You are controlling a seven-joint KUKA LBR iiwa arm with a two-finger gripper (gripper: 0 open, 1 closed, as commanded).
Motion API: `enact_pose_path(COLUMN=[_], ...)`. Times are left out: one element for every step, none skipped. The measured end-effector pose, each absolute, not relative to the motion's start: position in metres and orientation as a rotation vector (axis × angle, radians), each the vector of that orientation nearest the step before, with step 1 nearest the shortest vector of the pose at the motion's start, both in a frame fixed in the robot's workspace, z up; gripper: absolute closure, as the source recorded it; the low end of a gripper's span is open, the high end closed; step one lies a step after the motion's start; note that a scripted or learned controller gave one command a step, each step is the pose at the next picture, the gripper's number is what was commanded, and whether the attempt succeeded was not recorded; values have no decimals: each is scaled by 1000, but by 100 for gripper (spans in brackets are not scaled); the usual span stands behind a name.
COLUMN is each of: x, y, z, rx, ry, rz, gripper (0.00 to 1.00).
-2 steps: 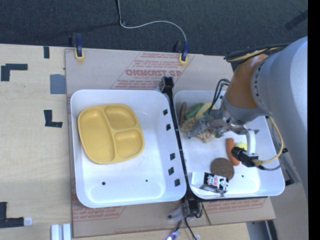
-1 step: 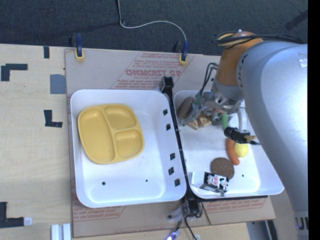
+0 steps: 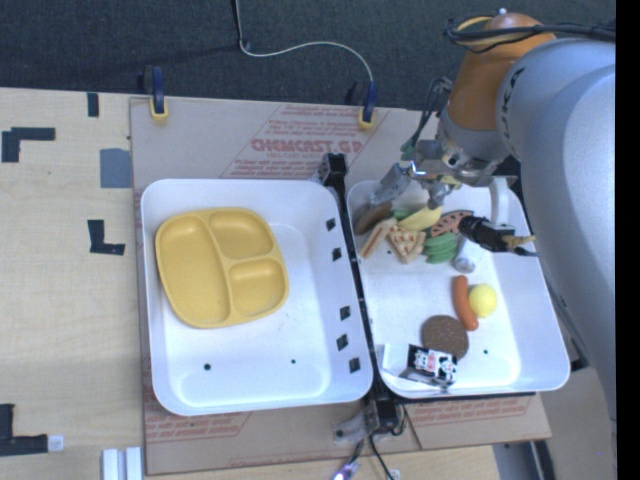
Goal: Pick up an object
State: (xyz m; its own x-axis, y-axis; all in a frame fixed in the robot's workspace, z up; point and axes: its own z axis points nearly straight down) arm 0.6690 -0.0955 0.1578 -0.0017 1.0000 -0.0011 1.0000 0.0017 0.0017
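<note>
Nearest, at the front edge of the right white bin (image 3: 530, 363), lies a small black-and-white box (image 3: 432, 364), with a brown round patty (image 3: 445, 334) just behind it. Further back an orange carrot (image 3: 464, 301) touches a yellow ball (image 3: 483, 299). Toward the bin's far edge sits a heap: a tan waffle piece (image 3: 406, 242), a green pod (image 3: 441, 247), a yellow banana (image 3: 422, 218) and a brown sausage (image 3: 374, 217). The gripper (image 3: 418, 173) hangs over this heap at the far left corner; how wide it stands, or whether it grasps anything, cannot be told. The left white bin (image 3: 300, 368) carries a yellow divided plastic plate (image 3: 220, 265).
</note>
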Motion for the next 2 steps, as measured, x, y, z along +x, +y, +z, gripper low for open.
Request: enact_pose_path(x=[661,594], y=[-103,-123], z=[83,84], rx=[2226,2224], ry=[2225,2221], rz=[-14,-2], gripper=[0,0])
